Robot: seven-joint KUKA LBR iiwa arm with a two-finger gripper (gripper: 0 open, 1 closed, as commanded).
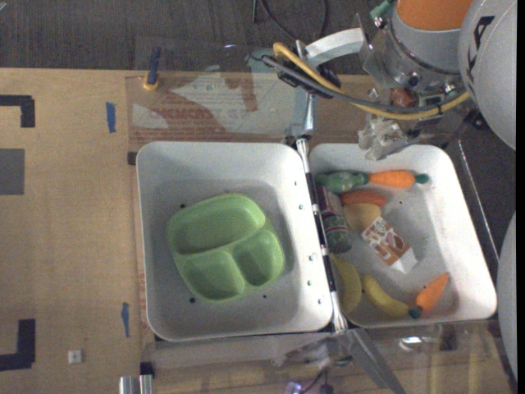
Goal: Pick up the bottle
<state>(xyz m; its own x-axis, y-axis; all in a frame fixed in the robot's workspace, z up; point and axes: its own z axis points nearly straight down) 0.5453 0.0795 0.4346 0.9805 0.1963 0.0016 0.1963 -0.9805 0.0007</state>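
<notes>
The camera view looks down on a pale wooden surface (66, 245) carrying two shallow white plastic bins side by side. The left bin (164, 167) holds a light green plastic plate with three compartments (225, 245). The right bin (467, 245) is the crowded one: a small green bottle with a yellow band (342, 180) lies on its side near the far left corner, its cap end pointing at a long orange toy carrot (395, 180) that lies just beside it, end to end. Below them sit a reddish-orange rounded toy (362, 197), a pale yellow lump (362, 217), a dark can lying against the left wall (334, 229), a small white and brown carton (388, 242), two yellow bananas (373, 294) and a second, shorter carrot (431, 292).

The grey arm with its orange band reaches in from the right, and the claw (382, 138) hangs above the far rim of the right bin, apart from everything in it. I cannot tell from here whether it is spread or closed; nothing shows between its tips.

To my eye this is the approach, with the grasp not yet begun. The next move calls for shifting towards the bin's left side and down over the bottle, lined up across its body, keeping off the carrot and the bin wall close by.
</notes>
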